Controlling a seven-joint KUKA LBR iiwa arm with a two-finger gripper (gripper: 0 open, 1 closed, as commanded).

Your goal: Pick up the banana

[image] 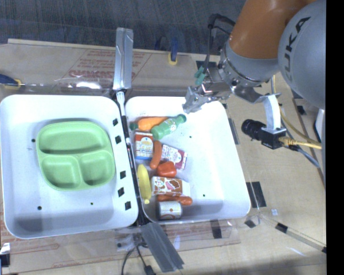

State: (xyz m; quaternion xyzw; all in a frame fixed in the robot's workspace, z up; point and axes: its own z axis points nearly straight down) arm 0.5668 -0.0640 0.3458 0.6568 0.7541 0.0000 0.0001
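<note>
where the right-hand shallow white plastic bin (229,171) comes nearest the camera, a small squat can with a pale label (169,209) lies at its front wall, and just behind it sit a red-orange sausage-shaped piece (180,199) and a flat printed carton in brown and white (167,185). along the bin's left wall, beside that carton, rests the slim curved yellow banana (144,182), smooth-skinned and lying lengthwise, with nothing gripping it. behind it come a glossy red pepper-like lump (167,168), a pink-and-white printed packet (175,154), an orange-labelled small box (144,145) and, further back, a tapered orange carrot (149,122) touching a green plastic bottle with a pale cap (166,127). the left-hand white bin (17,153) holds a light green moulded tray with three rounded compartments (75,153). at the far edge of the right bin hangs the metallic two-finger gripper (192,103), well apart from the banana, holding nothing visible; how wide its jaws stand cannot be told. above it bulges the arm's smooth orange band (264,22).
</note>
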